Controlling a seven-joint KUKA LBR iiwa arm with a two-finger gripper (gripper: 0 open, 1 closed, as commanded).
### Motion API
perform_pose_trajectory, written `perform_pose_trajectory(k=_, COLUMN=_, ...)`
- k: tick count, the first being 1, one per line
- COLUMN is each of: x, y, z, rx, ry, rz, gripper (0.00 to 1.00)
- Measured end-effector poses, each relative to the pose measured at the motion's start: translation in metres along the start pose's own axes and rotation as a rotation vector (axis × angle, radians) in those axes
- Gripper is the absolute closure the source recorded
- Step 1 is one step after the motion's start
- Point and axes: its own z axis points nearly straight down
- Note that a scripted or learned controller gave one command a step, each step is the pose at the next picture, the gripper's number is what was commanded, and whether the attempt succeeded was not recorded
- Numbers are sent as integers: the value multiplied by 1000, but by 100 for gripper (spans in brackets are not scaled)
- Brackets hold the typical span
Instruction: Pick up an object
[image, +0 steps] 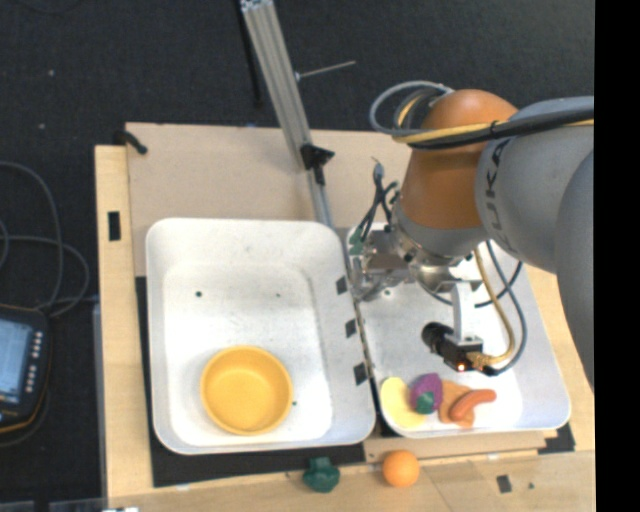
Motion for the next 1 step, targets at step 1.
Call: perform_pose_trajectory(k=1, x=54, y=-15, z=9, rx=0, ry=1, rz=-1, gripper=100)
